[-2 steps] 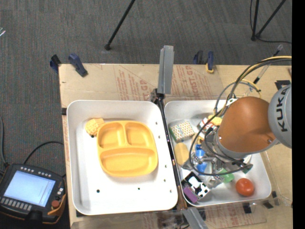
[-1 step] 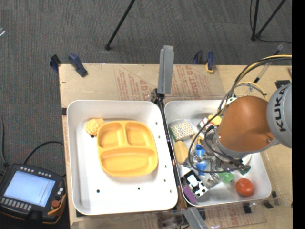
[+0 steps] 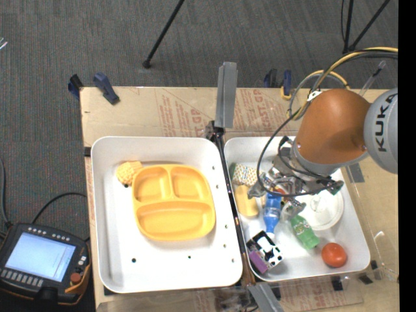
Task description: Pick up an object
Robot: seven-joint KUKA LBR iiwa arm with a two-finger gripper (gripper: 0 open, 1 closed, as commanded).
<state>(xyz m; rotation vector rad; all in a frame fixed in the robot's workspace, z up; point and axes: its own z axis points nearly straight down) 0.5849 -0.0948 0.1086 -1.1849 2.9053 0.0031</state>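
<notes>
Left bin: we see it holding a yellow divided plate, which lies flat near the middle.
Corn piece: a small yellow cob touching the plate's far-left corner.
Right bin: we count a cluster of small things on its left half and near side.
Patterned pouch: at the far left of this bin, just beyond a pale yellow item.
Black-and-white toy: at the near-left corner, against the rim.
Blue bottle: upright-tilted, directly under the gripper.
Gripper fingers: we cannot tell whether they are spread or closed.
Green bottle: lying near the blue one, to its right.
White bowl: right of the gripper.
Red ball: near-right corner.
</notes>
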